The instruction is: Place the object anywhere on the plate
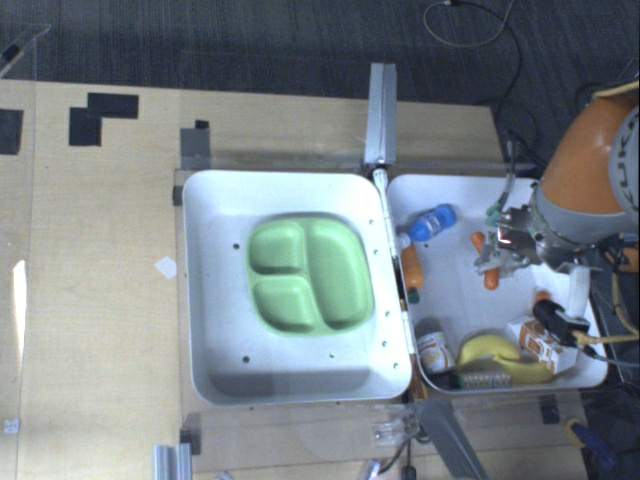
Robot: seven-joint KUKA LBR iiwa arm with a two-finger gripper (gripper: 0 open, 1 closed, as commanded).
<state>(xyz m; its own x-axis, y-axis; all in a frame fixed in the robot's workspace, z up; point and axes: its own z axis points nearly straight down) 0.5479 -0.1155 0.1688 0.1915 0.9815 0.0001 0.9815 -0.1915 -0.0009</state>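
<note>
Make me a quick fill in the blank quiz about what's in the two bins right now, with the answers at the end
1. The green plate lies in the ____ bin as the camera sees it.
2. The plate is divided into ____ compartments.
3. The banana lies in the right bin near its ____ wall.
4. The gripper hangs over the ____ bin.

Missing words: left; three; front (bottom of the view); right

Arm (600, 163) cut off at right edge. Gripper (497, 253) too small to read. Wrist hides part of right bin (450, 193).
</note>
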